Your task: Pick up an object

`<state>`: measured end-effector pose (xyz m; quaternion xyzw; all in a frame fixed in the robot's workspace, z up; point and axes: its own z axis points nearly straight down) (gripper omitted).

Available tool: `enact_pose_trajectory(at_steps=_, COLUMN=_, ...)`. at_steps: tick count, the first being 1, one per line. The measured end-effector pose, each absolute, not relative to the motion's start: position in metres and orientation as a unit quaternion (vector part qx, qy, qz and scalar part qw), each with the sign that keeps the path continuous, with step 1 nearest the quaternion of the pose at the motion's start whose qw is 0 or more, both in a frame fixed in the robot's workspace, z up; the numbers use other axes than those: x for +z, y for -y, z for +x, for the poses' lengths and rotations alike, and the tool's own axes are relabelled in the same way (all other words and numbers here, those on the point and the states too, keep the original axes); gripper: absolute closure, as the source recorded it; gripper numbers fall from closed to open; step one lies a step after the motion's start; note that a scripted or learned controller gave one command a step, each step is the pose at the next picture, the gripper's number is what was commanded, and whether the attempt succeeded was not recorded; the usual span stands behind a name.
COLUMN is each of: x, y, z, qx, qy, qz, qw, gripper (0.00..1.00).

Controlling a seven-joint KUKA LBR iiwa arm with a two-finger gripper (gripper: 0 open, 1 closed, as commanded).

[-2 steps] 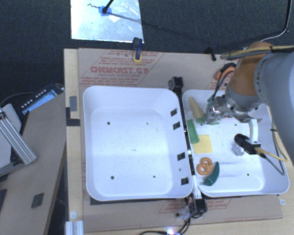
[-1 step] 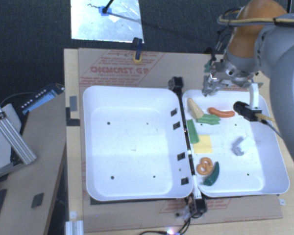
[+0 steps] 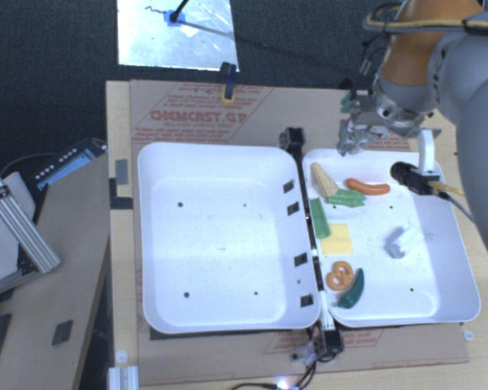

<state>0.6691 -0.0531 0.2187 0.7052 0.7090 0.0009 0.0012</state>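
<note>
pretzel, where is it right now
The pretzel lies in the right bin, near its front left corner, just below the yellow square and beside the dark green pepper.

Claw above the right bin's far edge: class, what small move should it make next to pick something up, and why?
Probably a short move toward the camera and down. The claw hangs above the far edge of the right bin, with nothing between its fingers. The nearest things, the corn cob and the orange sausage, lie just in front of it in that bin.
</note>
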Motion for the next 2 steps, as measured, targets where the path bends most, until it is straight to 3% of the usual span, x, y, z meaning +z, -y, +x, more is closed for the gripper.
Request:
enact_pose_trajectory(at_steps=1, x=0.347, y=0.041, z=0.670, qx=0.0044, qy=-0.709, qz=0.705, qw=0.005, gripper=1.00)
enact_pose_trajectory(at_steps=2, x=0.490, y=0.061, z=0.669, qx=0.0054, qy=-0.709, qz=0.705, qw=0.007, gripper=1.00)
